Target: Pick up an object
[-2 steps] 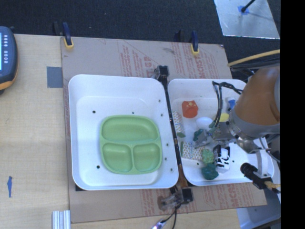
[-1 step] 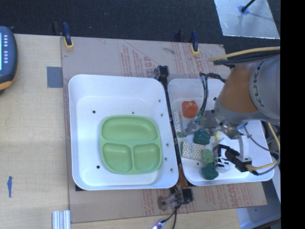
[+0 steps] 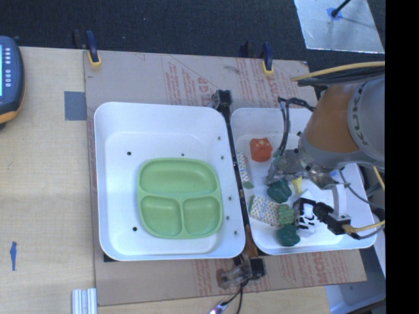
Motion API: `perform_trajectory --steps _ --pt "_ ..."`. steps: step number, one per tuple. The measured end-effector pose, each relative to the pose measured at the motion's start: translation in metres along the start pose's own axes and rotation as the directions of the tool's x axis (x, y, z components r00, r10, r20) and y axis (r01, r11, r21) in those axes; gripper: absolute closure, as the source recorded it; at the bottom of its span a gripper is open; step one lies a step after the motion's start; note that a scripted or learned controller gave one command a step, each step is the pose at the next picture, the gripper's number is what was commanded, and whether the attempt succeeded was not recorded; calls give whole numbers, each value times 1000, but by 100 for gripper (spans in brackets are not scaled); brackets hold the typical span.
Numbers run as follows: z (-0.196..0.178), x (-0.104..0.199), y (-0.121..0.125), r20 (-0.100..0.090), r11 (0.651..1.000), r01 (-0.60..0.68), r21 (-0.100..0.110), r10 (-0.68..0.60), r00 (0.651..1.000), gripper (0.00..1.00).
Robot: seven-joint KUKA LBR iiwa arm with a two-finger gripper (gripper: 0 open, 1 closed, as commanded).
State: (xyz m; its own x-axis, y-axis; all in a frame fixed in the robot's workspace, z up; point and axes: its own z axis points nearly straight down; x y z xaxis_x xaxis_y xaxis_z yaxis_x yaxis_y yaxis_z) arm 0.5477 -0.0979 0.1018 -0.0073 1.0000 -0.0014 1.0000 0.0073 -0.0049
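Claw [image 3: 287,173] low over right bin [image 3: 364,182], cardboard-covered bench [image 3: 163,77]

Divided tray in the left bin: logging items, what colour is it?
Light green, seen clearly in the camera view.

- We are looking at a robotics lab bench, not a home or shop.
- A grey arm with an orange band [image 3: 334,120] is reaching in from the right of the frame.
- Two white bins [image 3: 105,175] are sitting on cardboard [image 3: 190,77] that clamps [image 3: 93,50] are pinning down along the upper edge.
- A control pendant [image 3: 10,77] is lying at the upper left, and cables [image 3: 340,70] are running at the upper right.
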Motion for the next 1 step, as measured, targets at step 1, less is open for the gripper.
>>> perform_trajectory --steps 1 --pt "-149 62 -43 -5 1000 3 -15 -3 1000 100"
